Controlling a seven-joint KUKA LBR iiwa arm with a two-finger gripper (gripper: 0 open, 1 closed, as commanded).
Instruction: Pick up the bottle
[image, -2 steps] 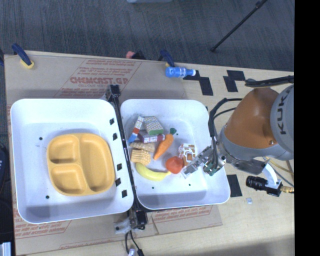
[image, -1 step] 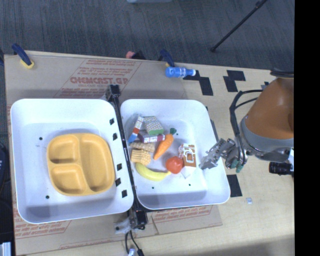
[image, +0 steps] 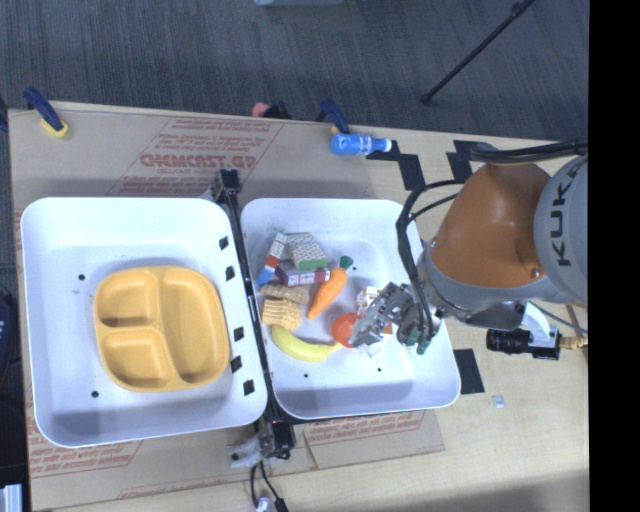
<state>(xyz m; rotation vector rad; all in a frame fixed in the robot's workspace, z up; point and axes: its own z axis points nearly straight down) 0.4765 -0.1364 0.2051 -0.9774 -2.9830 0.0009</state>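
The right bin (image: 400, 385) holds a cluster of toy food. A small dark bottle (image: 303, 272) with a reddish end seems to lie on its side in the middle of the pile, between a grey box (image: 298, 248) and a carrot (image: 328, 290). My gripper (image: 380, 320) is low in the bin at the pile's right edge, beside a red tomato-like piece (image: 345, 328) and some pale, shiny material. It is well to the right of the bottle. The wrist and its cables hide the gripper's tips.
A banana (image: 300, 346) and a waffle piece (image: 282, 308) lie at the pile's front left. The left bin (image: 60, 230) holds a yellow divided plate (image: 160, 325). A blue clamp (image: 355, 145) sits on the bench behind the right bin. The arm's orange band (image: 495, 225) overhangs the bin's right wall.
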